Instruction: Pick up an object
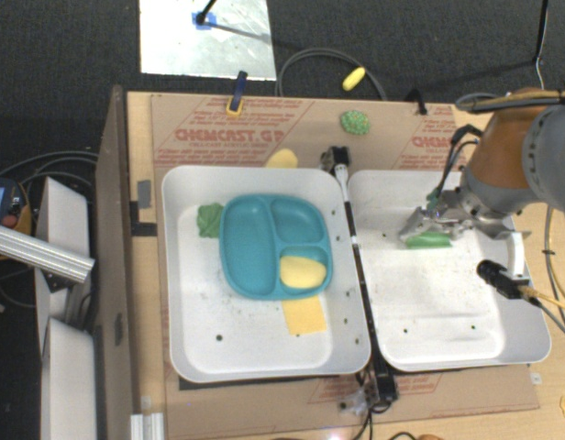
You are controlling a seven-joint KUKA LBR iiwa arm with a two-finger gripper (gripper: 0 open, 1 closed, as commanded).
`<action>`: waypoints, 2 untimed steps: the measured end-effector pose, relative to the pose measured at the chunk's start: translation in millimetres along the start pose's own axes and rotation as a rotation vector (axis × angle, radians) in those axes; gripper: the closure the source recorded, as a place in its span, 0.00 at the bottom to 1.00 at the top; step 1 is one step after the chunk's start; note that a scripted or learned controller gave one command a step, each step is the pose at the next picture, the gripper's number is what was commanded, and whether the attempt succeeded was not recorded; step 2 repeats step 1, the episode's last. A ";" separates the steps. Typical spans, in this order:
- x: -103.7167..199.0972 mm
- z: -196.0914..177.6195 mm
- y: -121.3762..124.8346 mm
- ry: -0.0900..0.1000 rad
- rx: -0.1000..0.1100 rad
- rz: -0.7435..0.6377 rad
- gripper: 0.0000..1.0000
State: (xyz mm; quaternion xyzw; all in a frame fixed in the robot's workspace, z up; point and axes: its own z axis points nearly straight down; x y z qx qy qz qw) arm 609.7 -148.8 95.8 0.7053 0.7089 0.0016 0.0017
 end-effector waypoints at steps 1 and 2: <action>111.4 -94.9 -3.0 0.004 -0.006 -0.010 1.00; 111.4 -94.9 -3.0 0.004 -0.006 -0.010 1.00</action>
